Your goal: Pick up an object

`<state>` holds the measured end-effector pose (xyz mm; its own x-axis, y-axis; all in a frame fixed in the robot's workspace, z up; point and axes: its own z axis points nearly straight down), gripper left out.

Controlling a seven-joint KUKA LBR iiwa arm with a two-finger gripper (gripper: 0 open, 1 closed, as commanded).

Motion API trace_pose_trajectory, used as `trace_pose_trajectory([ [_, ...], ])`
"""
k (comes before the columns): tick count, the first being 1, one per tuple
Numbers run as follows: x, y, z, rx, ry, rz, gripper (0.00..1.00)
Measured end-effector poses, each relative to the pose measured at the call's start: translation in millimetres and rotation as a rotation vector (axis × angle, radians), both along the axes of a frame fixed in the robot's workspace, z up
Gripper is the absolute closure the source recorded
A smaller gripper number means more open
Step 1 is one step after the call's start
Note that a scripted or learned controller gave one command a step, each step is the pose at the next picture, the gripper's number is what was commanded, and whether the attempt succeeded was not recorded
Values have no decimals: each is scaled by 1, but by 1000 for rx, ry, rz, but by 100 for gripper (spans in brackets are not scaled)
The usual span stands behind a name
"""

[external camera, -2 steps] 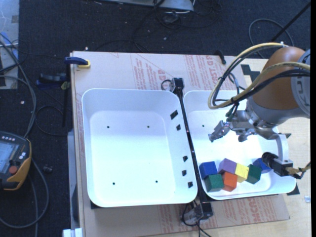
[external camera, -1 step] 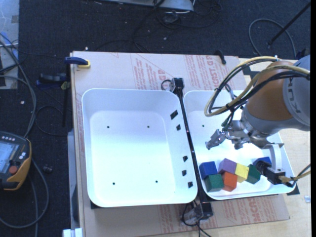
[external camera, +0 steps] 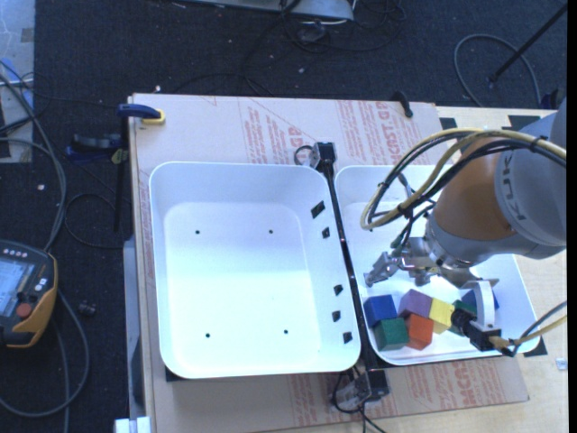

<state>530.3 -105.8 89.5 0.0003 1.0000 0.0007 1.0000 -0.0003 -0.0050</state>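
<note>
Blue cube (external camera: 380, 308), seemingly untouched, beside coloured blocks (external camera: 419, 320).

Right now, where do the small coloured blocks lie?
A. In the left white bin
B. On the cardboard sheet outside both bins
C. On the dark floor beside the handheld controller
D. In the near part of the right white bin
D: the small blue block, green block, purple block, orange block and yellow block cluster in the near part of the right white bin, just below the gripper.
</note>
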Motion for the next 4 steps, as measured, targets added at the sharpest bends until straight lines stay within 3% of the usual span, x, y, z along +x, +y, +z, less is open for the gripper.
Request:
trace_pose_trajectory([
  [1,1,0,13,-1,-5,0,100],
  [4,17,10,164,-1,-10,1,100],
])
